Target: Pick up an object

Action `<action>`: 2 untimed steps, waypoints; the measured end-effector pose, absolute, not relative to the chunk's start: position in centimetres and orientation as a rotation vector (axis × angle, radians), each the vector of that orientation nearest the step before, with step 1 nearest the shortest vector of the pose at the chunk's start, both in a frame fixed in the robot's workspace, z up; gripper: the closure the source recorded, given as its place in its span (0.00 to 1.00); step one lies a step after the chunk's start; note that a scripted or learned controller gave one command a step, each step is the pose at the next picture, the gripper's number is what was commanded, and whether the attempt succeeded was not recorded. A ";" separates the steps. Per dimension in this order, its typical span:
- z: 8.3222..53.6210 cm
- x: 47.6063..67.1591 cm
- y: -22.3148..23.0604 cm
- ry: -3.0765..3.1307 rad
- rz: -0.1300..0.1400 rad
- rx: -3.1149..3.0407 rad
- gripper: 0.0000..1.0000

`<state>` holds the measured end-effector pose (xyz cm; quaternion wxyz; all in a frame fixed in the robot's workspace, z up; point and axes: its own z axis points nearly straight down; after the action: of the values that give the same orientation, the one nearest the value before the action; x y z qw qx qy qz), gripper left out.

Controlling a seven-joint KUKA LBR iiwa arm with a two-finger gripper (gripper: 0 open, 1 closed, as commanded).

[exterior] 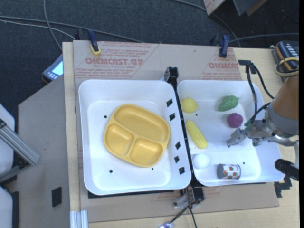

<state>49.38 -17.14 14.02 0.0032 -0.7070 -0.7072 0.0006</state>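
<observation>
The right bin holds several small objects. A yellow lemon and a corn cob lie near its left wall. A green leafy toy and a purple ball-like fruit sit toward the back. A white egg and a small printed can on its side rest near the front. My gripper hovers low over the bin's right half, just below the purple fruit and above the can. It is open with nothing between its fingers.
The left bin carries a yellow divided plate. A black divider with clips runs between the bins. The arm enters over the right bin's right rim. Cables trail along the bench's right side.
</observation>
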 end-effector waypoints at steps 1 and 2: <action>8.7 49.3 -17.1 -2.217 0.002 -2.217 0.00; 10.1 49.4 -17.1 -2.220 -0.002 -2.221 1.00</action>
<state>49.44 -17.10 10.12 0.0006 -0.7073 -0.7069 -0.0005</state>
